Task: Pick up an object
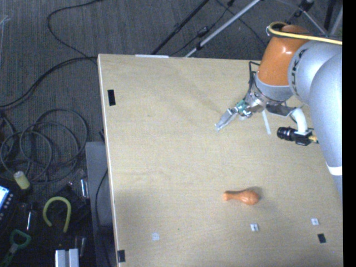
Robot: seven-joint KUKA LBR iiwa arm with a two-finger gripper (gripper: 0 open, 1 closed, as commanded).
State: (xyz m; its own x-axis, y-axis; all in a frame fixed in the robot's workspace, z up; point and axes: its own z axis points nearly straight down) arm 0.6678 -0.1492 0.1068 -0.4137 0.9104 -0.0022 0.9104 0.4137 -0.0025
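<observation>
An orange, gourd-shaped object lies on its side on the pale wooden bench top, towards the front right. My gripper hangs over the bench's right middle part, well behind the orange object and apart from it. Its two thin fingers splay out, so it is open with nothing between them. The orange-banded wrist rises behind it at the right.
Small white tags and black marks dot the bench's front right. A black marker sits near the left edge. Cables and tools lie on the floor left of the bench. Tripod legs stand behind it.
</observation>
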